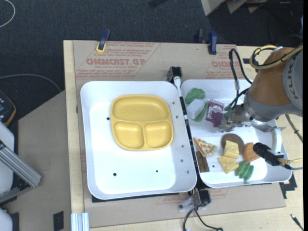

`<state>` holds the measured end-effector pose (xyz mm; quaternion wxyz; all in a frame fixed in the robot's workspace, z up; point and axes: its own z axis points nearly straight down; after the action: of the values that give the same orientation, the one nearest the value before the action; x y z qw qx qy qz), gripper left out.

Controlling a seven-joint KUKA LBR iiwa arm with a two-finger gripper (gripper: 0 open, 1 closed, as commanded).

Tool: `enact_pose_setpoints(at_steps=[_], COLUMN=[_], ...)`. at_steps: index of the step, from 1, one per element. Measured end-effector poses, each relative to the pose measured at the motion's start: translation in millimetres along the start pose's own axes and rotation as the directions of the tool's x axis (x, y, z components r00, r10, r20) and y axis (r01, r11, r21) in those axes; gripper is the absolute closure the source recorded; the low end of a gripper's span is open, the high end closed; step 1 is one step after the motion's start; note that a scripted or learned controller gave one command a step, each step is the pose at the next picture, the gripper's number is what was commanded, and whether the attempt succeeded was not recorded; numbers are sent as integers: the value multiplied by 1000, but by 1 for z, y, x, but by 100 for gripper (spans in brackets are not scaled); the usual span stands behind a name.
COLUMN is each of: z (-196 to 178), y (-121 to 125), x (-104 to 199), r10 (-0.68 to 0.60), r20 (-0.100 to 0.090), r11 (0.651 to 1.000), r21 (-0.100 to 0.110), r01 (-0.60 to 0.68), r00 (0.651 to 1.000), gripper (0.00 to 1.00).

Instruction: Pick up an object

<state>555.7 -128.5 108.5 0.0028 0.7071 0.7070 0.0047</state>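
In the camera view, we saw the gripper (231, 121) low in the right bin (269, 177), just beside a purple packet (214, 112) right of the frame's centre. The arm (274, 88) covered much of it, so we could not tell how far the fingers stood apart or if they held anything.

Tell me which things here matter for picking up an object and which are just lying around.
For the job:
gripper
right bin
purple packet
green leafy piece
pizza slice
cheese pieces
green bean

Lying about:
left bin
yellow divided plate
blue clamp
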Motion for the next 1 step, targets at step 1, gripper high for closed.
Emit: enact_pose_setpoints(at_steps=[1], z=[-44], y=[5], x=[2], r10=[-1], r20=[5], r11=[1000], r21=[5], r01=[1], r00=[1000], gripper=[100])
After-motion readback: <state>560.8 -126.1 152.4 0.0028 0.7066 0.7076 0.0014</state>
